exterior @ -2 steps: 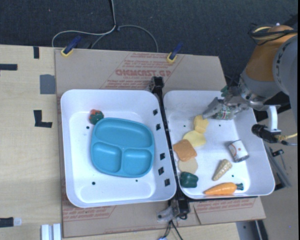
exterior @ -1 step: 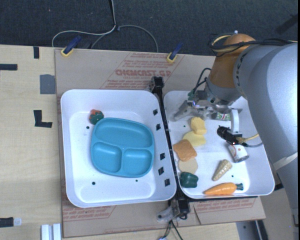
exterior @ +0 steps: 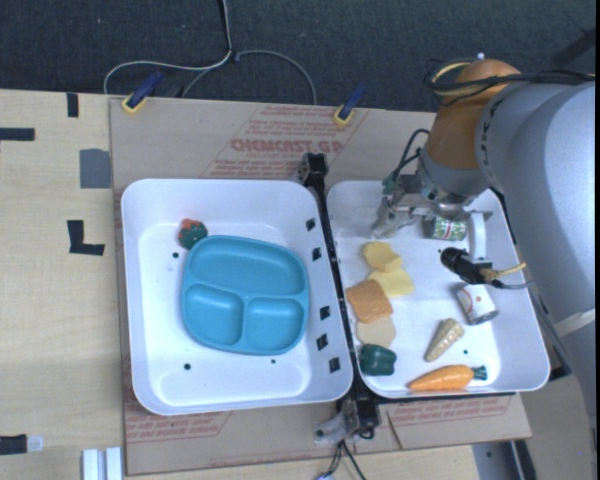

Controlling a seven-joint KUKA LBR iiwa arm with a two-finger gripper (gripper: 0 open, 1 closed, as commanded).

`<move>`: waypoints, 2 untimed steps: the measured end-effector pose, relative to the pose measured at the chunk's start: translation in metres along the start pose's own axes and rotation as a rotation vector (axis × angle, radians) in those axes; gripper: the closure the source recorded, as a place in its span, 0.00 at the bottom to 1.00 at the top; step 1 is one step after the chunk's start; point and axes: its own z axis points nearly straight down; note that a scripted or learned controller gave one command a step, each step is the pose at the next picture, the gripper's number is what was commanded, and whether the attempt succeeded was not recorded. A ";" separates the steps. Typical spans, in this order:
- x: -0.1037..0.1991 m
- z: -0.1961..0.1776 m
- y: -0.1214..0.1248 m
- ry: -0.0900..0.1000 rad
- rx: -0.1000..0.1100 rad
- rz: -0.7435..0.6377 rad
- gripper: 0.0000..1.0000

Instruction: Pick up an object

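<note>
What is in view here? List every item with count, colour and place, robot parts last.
Bins: 2, white, side by side on the bench.
Tray: 1, blue, three compartments, left bin.
Small toy: 1, green and red, left bin, by the tray's far-left corner.
Yellow pieces: 2, right bin, near its left wall.
Bread: 1, orange-brown, below the yellow pieces.
Green piece: 1, dark green, right bin, near edge.
Cone: 1, beige, right bin.
Carrot: 1, orange, green top, right bin's near edge.
Can: 1, green label, right bin's far side.
Clamps: 2, blue and yellow, far edge of the cardboard.
Arm: 1, grey with an orange band, over the right bin.
Gripper: 1, metal, right bin's far-left part.
</note>
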 end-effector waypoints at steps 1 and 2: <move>0.000 0.001 0.000 0.000 0.001 0.000 0.00; 0.026 0.010 -0.028 0.000 0.000 0.001 0.00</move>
